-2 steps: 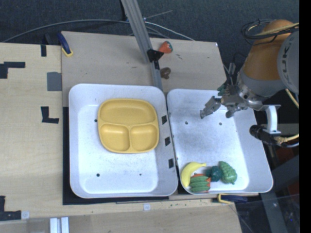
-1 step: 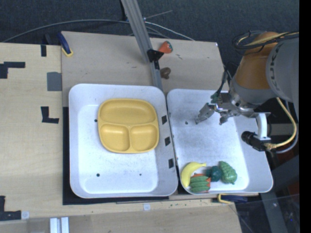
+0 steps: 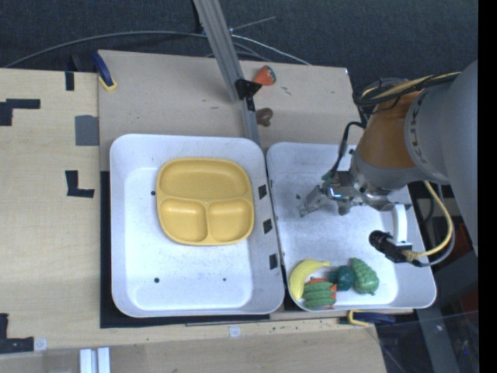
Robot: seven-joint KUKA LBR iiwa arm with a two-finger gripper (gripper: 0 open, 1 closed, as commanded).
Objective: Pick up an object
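**Gripper over bare floor, toys waiting in the near corner**

You see the gripper (image 3: 314, 200) low over the middle of the right bin (image 3: 291, 162), and its fingers (image 3: 304, 206) seem to stand apart, with nothing between them. Under them is only bare white floor, so closing here would catch nothing.

The things to pick lie together in the near part of this bin: a yellow banana (image 3: 304, 273), a small red and green piece (image 3: 318, 292) touching it, a dark teal piece (image 3: 342, 277), and a green leafy toy (image 3: 363, 277) on the right. They touch one another, so I judge that an outside piece is the better choice. The banana on the left end, or the leafy toy on the right end, gives the fingers more free room. Bring the gripper toward the near side, turn it across the narrow side of the piece, and go down straight.

Take care of the near wall of the bin, which is just beside the pile. The left bin (image 3: 124, 208) holds a yellow divided plate (image 3: 206, 200), well apart. A grey pole (image 3: 221, 37) with a black clamp stands on the worktop (image 3: 46, 208) at the far side.
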